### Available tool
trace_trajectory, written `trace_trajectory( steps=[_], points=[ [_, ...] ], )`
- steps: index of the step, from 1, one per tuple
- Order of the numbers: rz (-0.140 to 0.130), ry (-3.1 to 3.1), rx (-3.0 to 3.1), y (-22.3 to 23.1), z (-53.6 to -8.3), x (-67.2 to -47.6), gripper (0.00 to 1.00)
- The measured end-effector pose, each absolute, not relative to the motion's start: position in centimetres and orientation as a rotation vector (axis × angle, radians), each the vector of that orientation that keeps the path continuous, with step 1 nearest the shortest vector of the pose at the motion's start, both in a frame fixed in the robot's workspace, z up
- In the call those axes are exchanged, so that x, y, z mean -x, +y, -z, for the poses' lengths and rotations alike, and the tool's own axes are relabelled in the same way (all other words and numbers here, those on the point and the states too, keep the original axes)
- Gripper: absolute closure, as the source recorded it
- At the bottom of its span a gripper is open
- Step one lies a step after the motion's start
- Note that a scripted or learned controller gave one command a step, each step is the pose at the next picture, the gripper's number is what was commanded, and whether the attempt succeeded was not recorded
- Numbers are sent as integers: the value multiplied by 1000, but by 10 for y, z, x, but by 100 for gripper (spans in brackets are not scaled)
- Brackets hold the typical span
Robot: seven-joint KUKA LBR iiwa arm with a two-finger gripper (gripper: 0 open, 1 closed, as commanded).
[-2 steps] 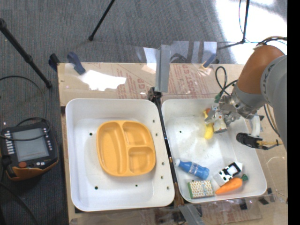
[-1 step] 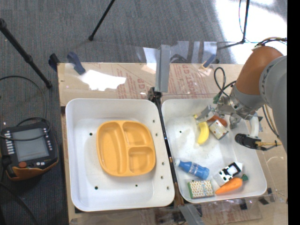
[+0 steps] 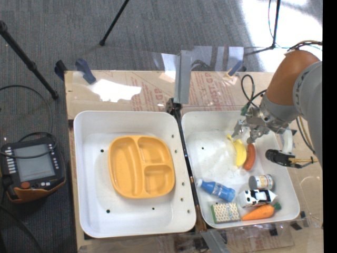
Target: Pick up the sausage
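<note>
Right bin [image 3: 295, 194] holds the sausage [image 3: 249, 157] just below seemingly parted jaws.

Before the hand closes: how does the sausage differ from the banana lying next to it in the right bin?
The reddish-brown sausage is darker than the pale yellow banana. The sausage lies on the banana's right, nearer the bin's right wall. The sausage looks straight and blunt-ended; the banana is slightly curved and tapers to a tip at its upper end. Both lie lengthwise side by side, close together, just below the hand.
</note>
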State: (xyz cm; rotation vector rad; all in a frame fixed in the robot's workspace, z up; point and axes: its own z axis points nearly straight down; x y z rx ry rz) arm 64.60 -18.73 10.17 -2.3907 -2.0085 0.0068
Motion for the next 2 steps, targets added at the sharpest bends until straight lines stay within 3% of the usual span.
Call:
trace_trajectory(
  steps=[1, 2],
  points=[
    [-5, -2108, 2322, -166, -161, -626, 100],
    [-5, -2107, 2323, -166, -161, -626, 0]
  ],
)
